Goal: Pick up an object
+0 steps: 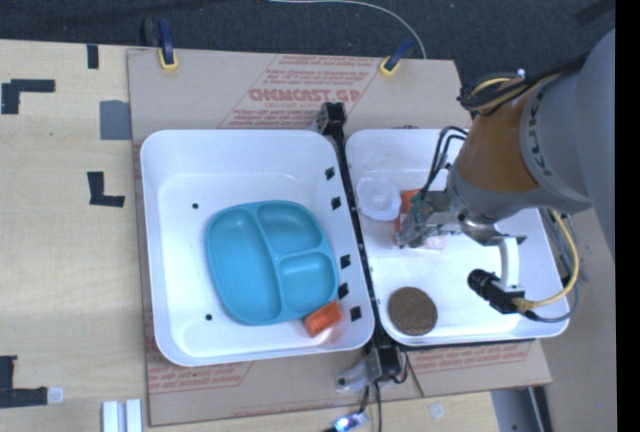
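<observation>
The worktop (60, 220) carries a cardboard sheet (300, 90), and on that sheet sit two white bins divided by a black clip strip (345, 220), taken here as the landmark.

The arm (520, 155) reaches in from the side away from the strip and covers much of the right bin (550, 320). The left bin (170, 160) lies against the strip's other side; its far half is bare floor with open room.

A blue divided plate (270, 260) rests in the left bin, its near corner close to the strip.

A brown round disc (412, 310) lies flat in the right bin, just beside the strip's near end and close to the bin's front rim. A clear cup (377, 197) sits next to the strip, midway along it.

An orange object (322, 320) lies at the plate's near corner, just beside the strip.

The tool (412, 232) hangs low between cup and disc, near a small orange-red item (408, 202). Whether its fingers are apart or together cannot be told.
</observation>
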Robot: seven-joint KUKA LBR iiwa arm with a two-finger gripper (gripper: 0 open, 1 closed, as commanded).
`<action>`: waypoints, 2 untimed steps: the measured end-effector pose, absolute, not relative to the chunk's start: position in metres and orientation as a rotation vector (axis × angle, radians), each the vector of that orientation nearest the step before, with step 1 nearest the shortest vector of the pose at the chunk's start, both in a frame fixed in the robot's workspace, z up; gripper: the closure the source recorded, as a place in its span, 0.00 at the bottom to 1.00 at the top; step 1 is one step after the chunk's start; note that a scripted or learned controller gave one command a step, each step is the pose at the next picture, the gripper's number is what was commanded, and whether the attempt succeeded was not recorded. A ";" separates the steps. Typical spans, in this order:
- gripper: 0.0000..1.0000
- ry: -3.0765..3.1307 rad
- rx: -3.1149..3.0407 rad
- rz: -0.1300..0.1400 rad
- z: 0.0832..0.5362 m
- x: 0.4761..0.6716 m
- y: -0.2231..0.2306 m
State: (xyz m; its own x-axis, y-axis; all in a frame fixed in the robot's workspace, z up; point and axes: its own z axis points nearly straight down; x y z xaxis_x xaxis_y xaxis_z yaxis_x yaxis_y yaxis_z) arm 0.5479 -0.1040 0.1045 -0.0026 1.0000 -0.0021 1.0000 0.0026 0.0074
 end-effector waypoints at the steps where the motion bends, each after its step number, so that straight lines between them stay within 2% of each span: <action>1: 1.00 2.223 2.217 0.003 0.148 0.551 -0.098; 2: 1.00 2.220 2.217 0.004 0.209 0.547 -0.102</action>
